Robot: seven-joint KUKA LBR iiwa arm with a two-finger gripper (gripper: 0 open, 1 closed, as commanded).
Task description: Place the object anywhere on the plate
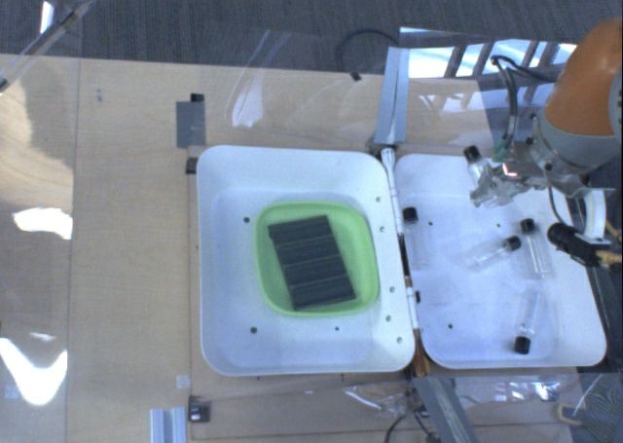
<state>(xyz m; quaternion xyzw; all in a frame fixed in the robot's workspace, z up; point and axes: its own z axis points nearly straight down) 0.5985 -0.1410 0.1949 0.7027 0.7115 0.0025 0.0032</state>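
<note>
From the camera view above the tabletop (117,237), two shallow white bins sit side by side. The left bin (224,334) carries a light green plate (268,237) near its middle, and a dark grey ribbed block (311,262) lies flat on that plate, turned at a slight angle, inside the rim on all sides. The right bin (584,334) holds several small clear vials with black caps: one (492,252) near the middle, one (533,249) just beside it to the right, and one (527,326) toward the near edge. The arm (584,100) reaches in from the right, its end effector (489,183) over the right bin's far part, well apart from the plate. Whether the end effector is open or closed cannot be told; nothing visible sits in it.
</note>
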